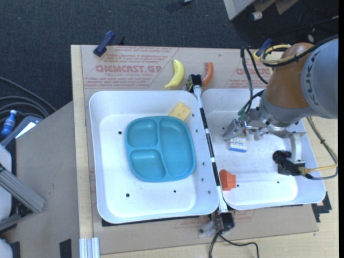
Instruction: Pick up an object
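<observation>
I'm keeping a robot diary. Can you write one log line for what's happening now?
tool: over right bin | below it: small white box | grasp: cannot tell | left bin: blue tray, yellow block

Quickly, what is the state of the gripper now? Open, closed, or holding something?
Gripper: low in the right bin, directly over a small white and blue box. Open or closed, and whether it holds the box, cannot be told.

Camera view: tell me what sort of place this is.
Most likely a robotics lab test bench, not a home or kitchen. A grey and orange arm reaches over two white bins, which sit on a protective sheet printed Chemcast, with toy food such as a banana and loose cables on dark carpet.
</observation>
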Action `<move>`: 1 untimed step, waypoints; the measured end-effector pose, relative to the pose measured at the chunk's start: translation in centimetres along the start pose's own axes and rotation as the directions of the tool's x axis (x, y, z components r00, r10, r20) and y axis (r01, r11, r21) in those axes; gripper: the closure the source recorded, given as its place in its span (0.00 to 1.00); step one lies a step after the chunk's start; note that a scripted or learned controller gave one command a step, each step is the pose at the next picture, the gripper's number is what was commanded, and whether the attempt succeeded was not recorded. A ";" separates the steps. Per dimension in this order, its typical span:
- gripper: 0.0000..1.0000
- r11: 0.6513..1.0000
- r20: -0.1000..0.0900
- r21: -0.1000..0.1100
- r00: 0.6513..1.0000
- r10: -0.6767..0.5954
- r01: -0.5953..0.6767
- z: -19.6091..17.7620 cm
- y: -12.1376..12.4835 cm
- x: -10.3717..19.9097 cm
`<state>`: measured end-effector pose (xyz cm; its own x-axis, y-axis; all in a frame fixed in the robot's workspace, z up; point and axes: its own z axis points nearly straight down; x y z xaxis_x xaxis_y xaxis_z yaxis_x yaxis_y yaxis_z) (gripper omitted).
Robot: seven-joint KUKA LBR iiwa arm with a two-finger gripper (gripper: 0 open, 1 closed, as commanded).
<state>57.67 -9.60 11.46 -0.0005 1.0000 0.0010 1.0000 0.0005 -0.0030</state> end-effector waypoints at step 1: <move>0.00 1.000 0.001 -0.003 1.000 0.000 0.000 3.0 4.9 -0.1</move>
<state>62.51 -9.70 8.46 -0.0005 1.0000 0.0000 1.0000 0.0005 -0.0001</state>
